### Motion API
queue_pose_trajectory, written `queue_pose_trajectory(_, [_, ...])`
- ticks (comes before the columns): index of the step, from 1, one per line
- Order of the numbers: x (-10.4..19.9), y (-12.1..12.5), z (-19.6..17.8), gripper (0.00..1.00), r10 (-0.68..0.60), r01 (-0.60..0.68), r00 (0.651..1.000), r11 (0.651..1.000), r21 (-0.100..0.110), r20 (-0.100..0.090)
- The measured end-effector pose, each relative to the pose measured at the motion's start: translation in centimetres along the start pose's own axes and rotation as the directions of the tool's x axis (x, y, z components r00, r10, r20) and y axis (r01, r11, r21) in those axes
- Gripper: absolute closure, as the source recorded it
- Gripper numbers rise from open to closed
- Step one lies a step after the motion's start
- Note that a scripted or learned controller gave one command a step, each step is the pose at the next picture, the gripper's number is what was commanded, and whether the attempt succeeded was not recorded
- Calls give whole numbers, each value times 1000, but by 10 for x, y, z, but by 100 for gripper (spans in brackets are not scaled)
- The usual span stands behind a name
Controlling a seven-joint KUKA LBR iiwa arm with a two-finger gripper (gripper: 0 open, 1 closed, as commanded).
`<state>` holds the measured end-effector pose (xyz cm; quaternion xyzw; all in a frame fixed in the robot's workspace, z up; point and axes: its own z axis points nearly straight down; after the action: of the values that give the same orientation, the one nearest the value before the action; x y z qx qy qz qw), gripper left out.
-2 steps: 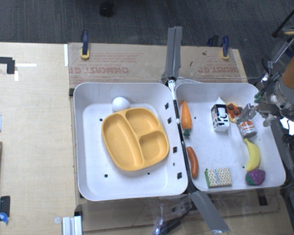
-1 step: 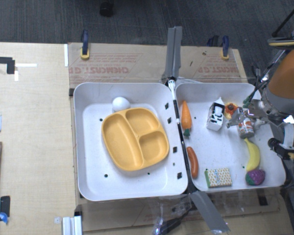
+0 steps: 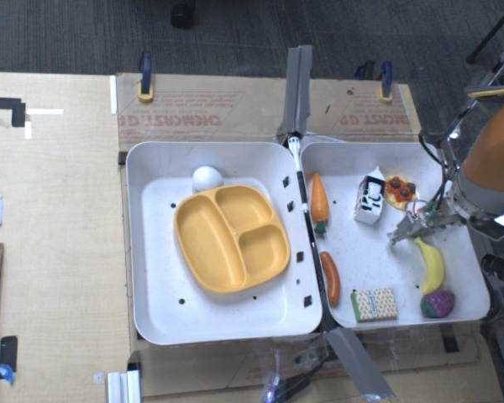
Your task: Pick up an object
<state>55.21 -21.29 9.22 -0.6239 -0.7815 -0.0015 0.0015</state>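
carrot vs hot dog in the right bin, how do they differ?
The carrot is orange with a green end; the hot dog is reddish brown all over. The carrot tapers to a point, the hot dog has rounded ends. The carrot lies farther back, the hot dog nearer the front. Both lie lengthwise along the right bin's left wall.

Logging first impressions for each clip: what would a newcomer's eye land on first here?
Probably the big yellow divided plate filling the left bin, with a white ball at its upper edge. Next, the right bin, scattered with toy food: a carrot, a sausage and a banana, the gripper hovering just above the banana's top end.
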Motion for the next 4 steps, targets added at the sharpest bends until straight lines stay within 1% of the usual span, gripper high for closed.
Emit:
queue_pose_trajectory(1, [-11,68,1,0,367,-367,930,930,3,-11])
queue_pose_trajectory(2, [-15,67,-9,100,365,-365,931,931,0,-1])
queue_pose_trajectory(3, [-5,93,-125,100,407,-407,913,913,-2,6])
queue_pose_trajectory(4, [6,94,-176,100,573,-573,820,820,-2,6])
